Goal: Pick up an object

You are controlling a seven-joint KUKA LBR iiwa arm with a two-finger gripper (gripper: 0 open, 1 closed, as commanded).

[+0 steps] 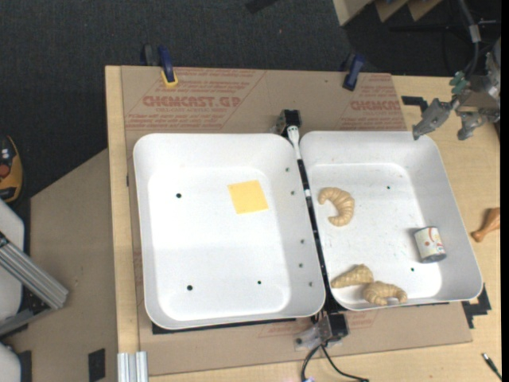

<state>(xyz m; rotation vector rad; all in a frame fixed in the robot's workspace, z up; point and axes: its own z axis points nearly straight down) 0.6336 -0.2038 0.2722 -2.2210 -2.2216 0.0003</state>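
A flat yellow square (pixel 247 196) lies in the left bin (pixel 159 237). The right bin (pixel 398 157) holds a tan croissant-shaped piece (pixel 339 204) near its left side. Two more croissant pieces (pixel 354 276) (pixel 384 294) lie along its front edge, and a small white can (pixel 429 243) rests on its side at the right. My gripper (pixel 445 122) hangs above the bin's far right corner, away from all of these. Its fingers are spread, so it is open with nothing between them.
Two clamps (pixel 167 70) (pixel 352 72) hold the brown board at the back. A black bracket (pixel 289 122) sits between the bins at the back. A small orange object (pixel 485 228) lies on the board beyond the right bin.
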